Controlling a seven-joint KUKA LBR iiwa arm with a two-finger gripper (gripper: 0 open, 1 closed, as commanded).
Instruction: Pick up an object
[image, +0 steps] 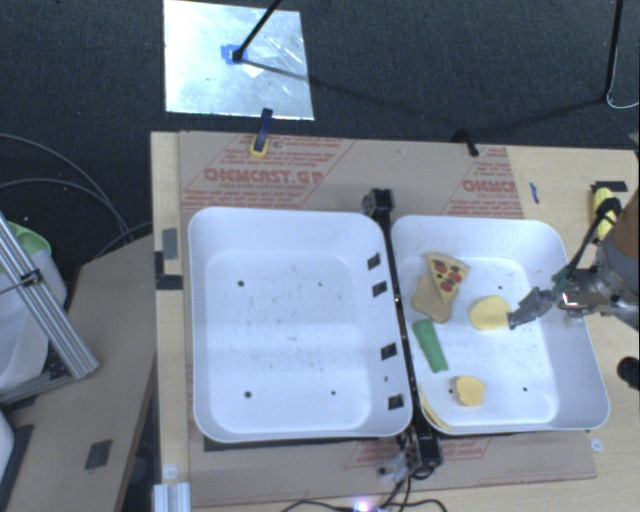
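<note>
Faintly, red "CHEMCAST" lettering marks the board; whether the fingers are open I cannot tell

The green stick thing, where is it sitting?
The green stick lies in the right bin, near the divider, just below the pizza slice and above a small yellow piece.

The pincer sits low over the right bin, with a yellow round piece just beside its tip on the side away from the arm. Beyond that piece lie a pizza slice and a green stick, crowding the bin's inner wall. Nearer the camera from the pincer, a small yellow piece stands apart, with bare floor between. Past the dividing rims, the left bin offers wide open floor.
</note>
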